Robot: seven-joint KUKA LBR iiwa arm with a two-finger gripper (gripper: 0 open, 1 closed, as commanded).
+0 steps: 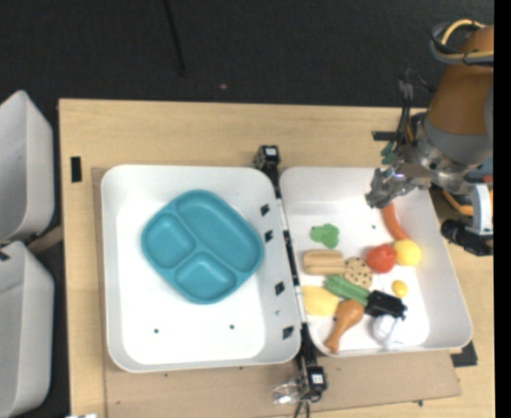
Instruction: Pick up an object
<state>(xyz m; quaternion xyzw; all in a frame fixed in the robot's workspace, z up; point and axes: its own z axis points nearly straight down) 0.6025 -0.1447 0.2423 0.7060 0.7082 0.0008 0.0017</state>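
My gripper (pixel 380 193) hangs over the far part of the right bin (pixel 442 320), at the end of the grey arm reaching in from the right. Just below its tip lies an orange carrot (pixel 396 222), slanting towards the front right; the carrot's upper end sits at the gripper's tip, and I cannot tell if they touch. Further forward in the bin lie a red tomato (pixel 381 257), a yellow lemon (pixel 407 252), a green leafy piece (pixel 325 233), a hot dog bun (pixel 323 261), a cookie (pixel 358 273) and a chicken drumstick (pixel 345 319).
The left bin (pixel 129 320) holds a blue divided plate (pixel 203 245). A yellow piece (pixel 318 300), a green pod (pixel 346 289), a black object (pixel 385 303) and a small yellow ball (pixel 399 287) crowd the right bin's front. The divider (pixel 283 251) runs between the bins.
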